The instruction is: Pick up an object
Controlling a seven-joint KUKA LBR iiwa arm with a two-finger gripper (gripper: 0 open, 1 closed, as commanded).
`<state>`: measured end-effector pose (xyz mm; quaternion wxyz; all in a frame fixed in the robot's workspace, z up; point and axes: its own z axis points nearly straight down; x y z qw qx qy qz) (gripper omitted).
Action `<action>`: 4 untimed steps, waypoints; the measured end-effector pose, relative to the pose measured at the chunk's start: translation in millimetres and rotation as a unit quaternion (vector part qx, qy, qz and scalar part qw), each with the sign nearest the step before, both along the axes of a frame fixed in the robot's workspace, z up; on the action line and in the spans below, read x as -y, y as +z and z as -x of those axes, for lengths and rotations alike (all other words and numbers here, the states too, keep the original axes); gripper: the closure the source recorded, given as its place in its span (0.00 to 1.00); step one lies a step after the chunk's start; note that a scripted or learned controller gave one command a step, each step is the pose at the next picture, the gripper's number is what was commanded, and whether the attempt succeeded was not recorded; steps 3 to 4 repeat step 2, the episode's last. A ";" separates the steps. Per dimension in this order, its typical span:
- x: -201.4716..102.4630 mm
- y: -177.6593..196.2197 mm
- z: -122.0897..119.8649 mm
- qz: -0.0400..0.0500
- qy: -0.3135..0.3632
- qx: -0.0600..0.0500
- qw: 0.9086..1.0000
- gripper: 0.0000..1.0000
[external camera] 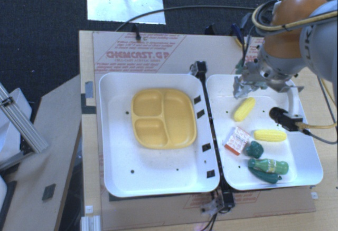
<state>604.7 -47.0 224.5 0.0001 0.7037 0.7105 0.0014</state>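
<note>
One gripper [244, 89] above corn cob [244, 109]

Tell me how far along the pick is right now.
Nothing looks picked yet. The grey two-finger gripper hangs above the upper yellow toy corn cob in the right white bin; that cob lies on the bin floor. Left: descend, grasp, lift.

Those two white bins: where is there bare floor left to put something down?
The left bin has bare floor all round the yellow divided plate, widest along its left wall and near edge. The right bin is crowded: two corn cobs, a small packet and green bottles fill its middle. Bare there: the strip beside the divider and the near right corner.
</note>
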 end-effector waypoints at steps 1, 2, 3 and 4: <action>-62.6 -5.1 6.7 0.000 0.001 0.000 1.000 1.00; -117.9 7.6 6.9 -0.001 0.001 0.000 1.000 1.00; -117.9 7.6 6.9 -0.001 0.001 0.000 1.000 1.00; -117.9 7.6 6.9 -0.001 0.001 0.000 1.000 1.00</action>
